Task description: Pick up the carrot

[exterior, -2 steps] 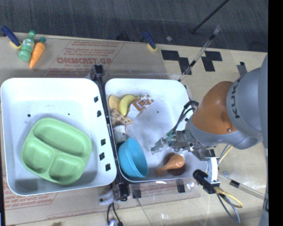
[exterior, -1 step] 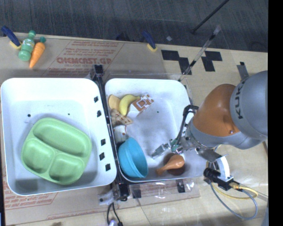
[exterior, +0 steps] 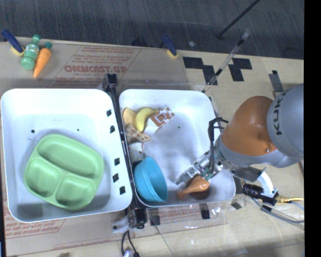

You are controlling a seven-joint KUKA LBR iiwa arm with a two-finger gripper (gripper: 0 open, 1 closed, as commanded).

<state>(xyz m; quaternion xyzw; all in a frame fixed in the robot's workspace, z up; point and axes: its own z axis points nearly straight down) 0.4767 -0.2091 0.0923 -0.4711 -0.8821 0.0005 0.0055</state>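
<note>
the carrot (exterior: 41,61) is a small orange toy with a green top. it lies outside both bins, on the bench near the far left corner, tilted with the green end up and the point down, just beside a green toy bottle (exterior: 30,53).

Rounded grey metal arm (exterior: 289,127), black lettering; glossy orange band (exterior: 247,131) above wrist; small metallic two-finger gripper (exterior: 195,171); black cable loop.
</note>
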